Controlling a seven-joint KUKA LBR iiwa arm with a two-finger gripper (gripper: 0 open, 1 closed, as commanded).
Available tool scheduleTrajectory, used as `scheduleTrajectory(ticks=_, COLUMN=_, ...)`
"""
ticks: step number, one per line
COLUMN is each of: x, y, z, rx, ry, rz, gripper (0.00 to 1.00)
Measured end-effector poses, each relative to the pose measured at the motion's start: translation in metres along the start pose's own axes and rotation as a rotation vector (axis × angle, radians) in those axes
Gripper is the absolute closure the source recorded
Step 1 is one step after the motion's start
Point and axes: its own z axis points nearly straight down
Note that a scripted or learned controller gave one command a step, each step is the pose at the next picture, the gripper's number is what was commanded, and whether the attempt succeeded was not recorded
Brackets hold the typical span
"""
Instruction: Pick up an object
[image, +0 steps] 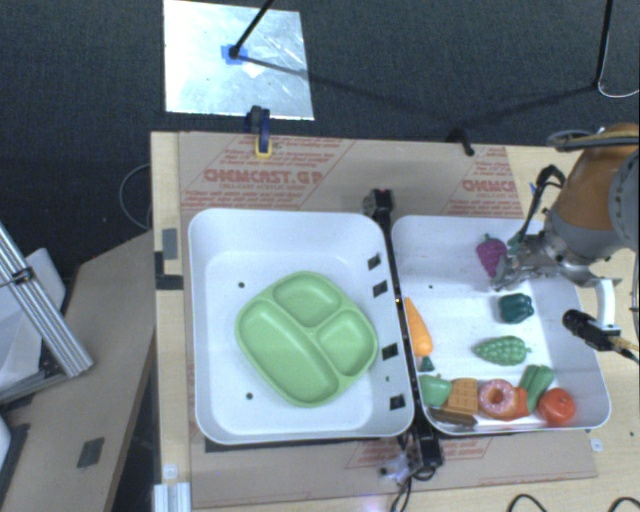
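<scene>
My gripper (508, 272) hangs low over the back of the right bin (445, 250), reaching in from the right. It sits between a purple toy fruit (489, 255) just to its left and a dark green toy pepper (515, 307) just in front of it. I see nothing held in it. A bumpy green toy vegetable (500, 350) lies further forward. An orange carrot (418, 326) rests against the bin's left wall.
Along the right bin's front edge lie a green piece (433, 388), a tan waffle (462, 395), a pink donut (497, 398), a green pod (535, 380) and a red tomato (557, 404). The left bin (230, 250) holds a green divided plate (305, 338).
</scene>
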Motion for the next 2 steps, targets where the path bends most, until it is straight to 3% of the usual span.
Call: scheduleTrajectory(ticks=2, x=0.002, y=0.000, z=-0.107, rx=-0.003, ry=-0.001, rz=-0.001, gripper=1.00)
